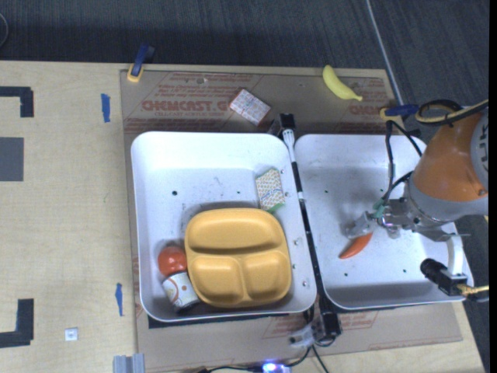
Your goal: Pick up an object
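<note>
From above, the bench shows two shallow white bins with rounded corners, smooth and a little scuffed, set side by side on a flat sheet of brown cardboard printed with faded red lettering. The left bin holds a thick yellow tray of glossy plastic, moulded into three rounded compartments, which covers most of its lower half. Just above the tray's upper right corner lies a small packet with a fine green and yellow pattern. Tucked against the tray's left side is a round orange-red ball, and below it, touching, a small white cup with orange markings, tipped on its side. In the right bin an orange carrot, tapered and smooth, lies at a slant on the bare floor near the middle. The gripper hangs just above the carrot's upper end, at the tip of the grey arm with its broad orange band; its metal tip is small and blurred, so I cannot tell how far it is open, nor whether it touches the carrot. On the cardboard behind the bins rest a curved yellow banana and a small pale patterned box. The cardboard sits on a pale wooden tabletop marked with black and blue tape, and beyond it runs dark grey carpet.
</note>
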